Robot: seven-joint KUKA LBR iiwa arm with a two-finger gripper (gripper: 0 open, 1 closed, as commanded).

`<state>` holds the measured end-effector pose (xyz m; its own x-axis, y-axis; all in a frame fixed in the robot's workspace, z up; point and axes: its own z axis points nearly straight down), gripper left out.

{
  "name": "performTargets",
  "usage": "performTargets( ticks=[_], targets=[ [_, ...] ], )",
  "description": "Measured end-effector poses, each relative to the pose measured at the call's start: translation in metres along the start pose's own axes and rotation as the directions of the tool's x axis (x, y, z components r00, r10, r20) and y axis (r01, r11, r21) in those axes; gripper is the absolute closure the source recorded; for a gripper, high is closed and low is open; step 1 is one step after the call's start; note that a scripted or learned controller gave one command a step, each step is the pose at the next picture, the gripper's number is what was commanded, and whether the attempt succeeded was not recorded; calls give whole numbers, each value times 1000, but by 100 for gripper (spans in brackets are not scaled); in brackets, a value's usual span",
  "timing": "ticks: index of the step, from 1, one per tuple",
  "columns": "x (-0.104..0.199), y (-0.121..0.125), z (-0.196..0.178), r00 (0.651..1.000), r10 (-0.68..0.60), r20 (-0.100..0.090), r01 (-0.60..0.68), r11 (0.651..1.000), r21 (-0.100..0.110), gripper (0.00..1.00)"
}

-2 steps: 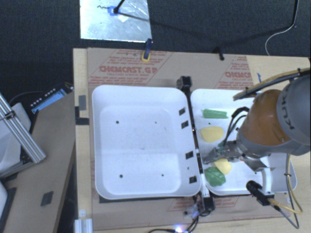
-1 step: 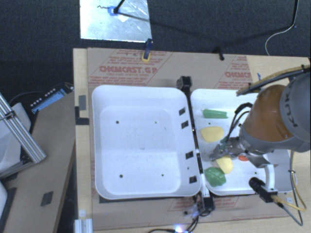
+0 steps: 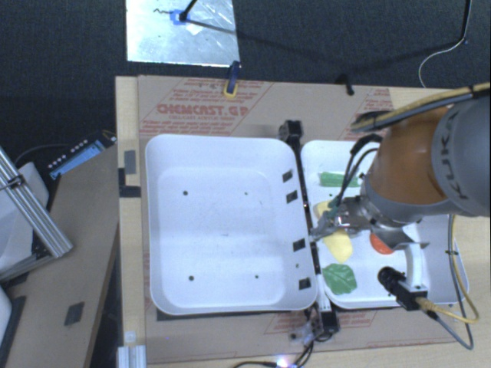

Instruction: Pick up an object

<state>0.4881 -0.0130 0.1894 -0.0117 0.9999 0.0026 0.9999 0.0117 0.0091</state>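
My gripper point(image 3: 331, 222) reaches down into the right bin point(image 3: 360, 301), near its left wall. A yellow object point(image 3: 338, 245) lies right below the gripper, and a smaller yellow piece point(image 3: 322, 205) shows just above it. I cannot tell whether either one sits between the fingers. A green leafy object point(image 3: 340, 278) rests at the bin's front left. A flat green piece point(image 3: 331, 179) lies toward the back. An orange-red object point(image 3: 380, 244) peeks out from under the wrist.
The left bin point(image 3: 222, 221) stands beside the right one, with black clips along the shared divider point(image 3: 303, 221). The arm's grey and orange body point(image 3: 418, 167) covers the right bin's right half. A silver sheet point(image 3: 182, 21) lies beyond the bench.
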Motion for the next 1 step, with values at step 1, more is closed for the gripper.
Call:
performTargets(
  ticks=[1],
  targets=[
    [74,0,-15,1000,0,1,0,1000,6,100]
  ],
)
